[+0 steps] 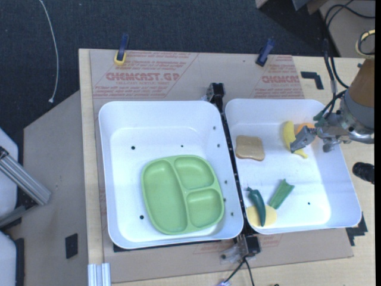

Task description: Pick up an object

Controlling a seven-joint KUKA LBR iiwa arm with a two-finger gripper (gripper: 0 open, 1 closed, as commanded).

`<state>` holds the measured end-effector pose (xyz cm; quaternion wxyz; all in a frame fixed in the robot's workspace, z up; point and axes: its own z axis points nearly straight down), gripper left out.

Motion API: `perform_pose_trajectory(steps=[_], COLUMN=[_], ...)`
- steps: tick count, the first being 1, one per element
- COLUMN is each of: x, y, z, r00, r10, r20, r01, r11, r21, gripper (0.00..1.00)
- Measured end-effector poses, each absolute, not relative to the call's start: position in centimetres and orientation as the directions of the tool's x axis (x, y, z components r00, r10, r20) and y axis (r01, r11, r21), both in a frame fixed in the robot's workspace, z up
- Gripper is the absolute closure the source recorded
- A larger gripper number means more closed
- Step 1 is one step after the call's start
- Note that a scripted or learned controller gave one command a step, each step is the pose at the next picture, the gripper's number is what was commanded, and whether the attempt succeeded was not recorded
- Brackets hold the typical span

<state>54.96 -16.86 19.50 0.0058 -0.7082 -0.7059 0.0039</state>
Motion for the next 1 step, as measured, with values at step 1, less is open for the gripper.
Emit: perform_pose_trajectory(steps=[1], x=[55.29], y=[-16.83], z=[20.23], r00=[0.000], r10=[1.000], r20=[0.000], r01=[1.000], r11=[0.000], r21=[0.000], gripper=[0.00])
